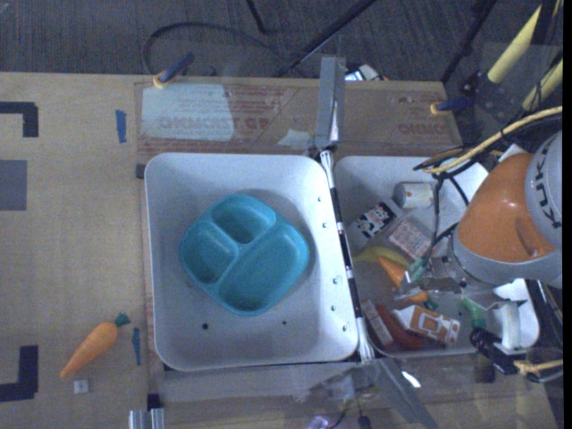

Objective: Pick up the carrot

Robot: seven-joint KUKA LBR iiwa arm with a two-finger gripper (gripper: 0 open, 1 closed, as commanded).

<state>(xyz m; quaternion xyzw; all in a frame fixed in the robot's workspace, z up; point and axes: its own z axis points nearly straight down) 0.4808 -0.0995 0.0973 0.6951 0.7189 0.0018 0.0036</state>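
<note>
Carrot (90, 348) on bench, outside bins.

Smooth, matt orange plastic on the carrot (90, 348), green at the leafy tip, lying on a surface (71, 239) of pale, matt wood marked with black and blue tape. Matt white plastic for both bins (170, 186), faintly sheened; glossy teal plastic for the divided tray (244, 253). Glossy orange shell on the arm (505, 213), printed card and shiny wrappers among the small packets (407, 235), brown cardboard (268, 114) behind under a clear, reflective sheet.
</note>
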